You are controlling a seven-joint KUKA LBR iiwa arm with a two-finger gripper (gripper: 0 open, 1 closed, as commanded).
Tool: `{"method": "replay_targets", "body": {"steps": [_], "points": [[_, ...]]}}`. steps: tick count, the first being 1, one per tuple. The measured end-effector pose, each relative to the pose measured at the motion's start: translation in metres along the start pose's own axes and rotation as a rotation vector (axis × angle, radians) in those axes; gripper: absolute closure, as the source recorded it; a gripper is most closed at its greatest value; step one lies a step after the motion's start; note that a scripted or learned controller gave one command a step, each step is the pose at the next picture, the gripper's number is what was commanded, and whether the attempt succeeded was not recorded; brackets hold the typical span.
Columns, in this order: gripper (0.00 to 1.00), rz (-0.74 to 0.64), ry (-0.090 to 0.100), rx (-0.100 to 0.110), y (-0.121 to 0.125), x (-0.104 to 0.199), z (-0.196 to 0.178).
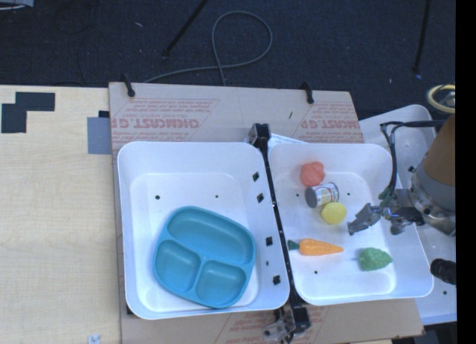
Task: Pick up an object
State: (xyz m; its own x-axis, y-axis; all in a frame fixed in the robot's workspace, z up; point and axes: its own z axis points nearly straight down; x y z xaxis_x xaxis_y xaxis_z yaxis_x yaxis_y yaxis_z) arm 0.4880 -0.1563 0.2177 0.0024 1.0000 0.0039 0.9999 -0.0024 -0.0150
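Lowest in frame, we see the blue tray [204, 256] in the left bin [141, 164]; at right, the gripper [366, 218] hovers, fingers apart, empty, near the yellow ball [334, 212].

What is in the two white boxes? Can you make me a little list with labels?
left bin: a blue divided tray lying in the white left bin
right bin: right bin holds five small things
red thing: a round red-orange item near the back
can: a small tin can on its side
ball: a yellow ball touching the can
carrot: a toy carrot lying flat
green thing: a green lump near the front
end effector: end effector over the right bin, right of the ball
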Motion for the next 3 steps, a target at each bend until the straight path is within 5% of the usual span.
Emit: {"method": "replay_targets", "body": {"steps": [1,3], "points": [[0.0,-0.002,-0.002,-0.009,0.002,0.0,-0.004],[0.0,-0.002,0.0,-0.007,-0.006,0.001,0.089]]}}
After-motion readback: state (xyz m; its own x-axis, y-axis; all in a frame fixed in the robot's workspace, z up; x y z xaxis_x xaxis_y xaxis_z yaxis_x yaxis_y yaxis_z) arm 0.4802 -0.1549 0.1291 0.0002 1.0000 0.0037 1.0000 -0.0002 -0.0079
